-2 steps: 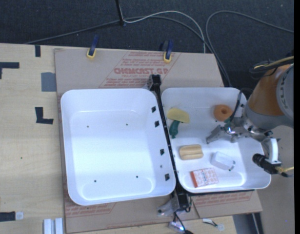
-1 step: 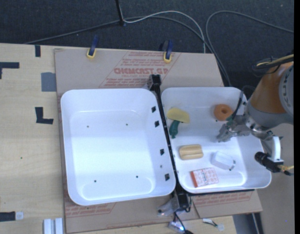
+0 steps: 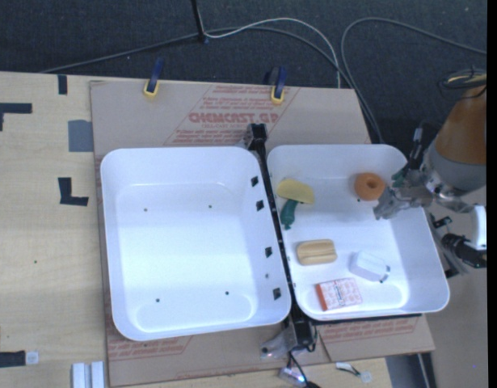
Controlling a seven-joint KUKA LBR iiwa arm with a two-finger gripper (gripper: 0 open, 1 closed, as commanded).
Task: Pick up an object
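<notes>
Nearest the camera, a red-and-white packet (image 3: 339, 294) lies flat by the front wall of the right bin (image 3: 422, 297). Just behind it: a small white block (image 3: 369, 265) to the right and a tan oblong piece (image 3: 316, 252) to the left, none of them touching. Further back, a yellow wedge (image 3: 296, 191) rests over a teal piece (image 3: 289, 212) beside the divider. An orange round object (image 3: 368, 186) sits near the back right corner. The gripper (image 3: 392, 202) hangs at the right wall, just beside the orange round object; jaws state: cannot tell from this view, nothing seen between them. The left bin (image 3: 111, 241) sits alongside on the cardboard-covered surface (image 3: 224, 111).
</notes>
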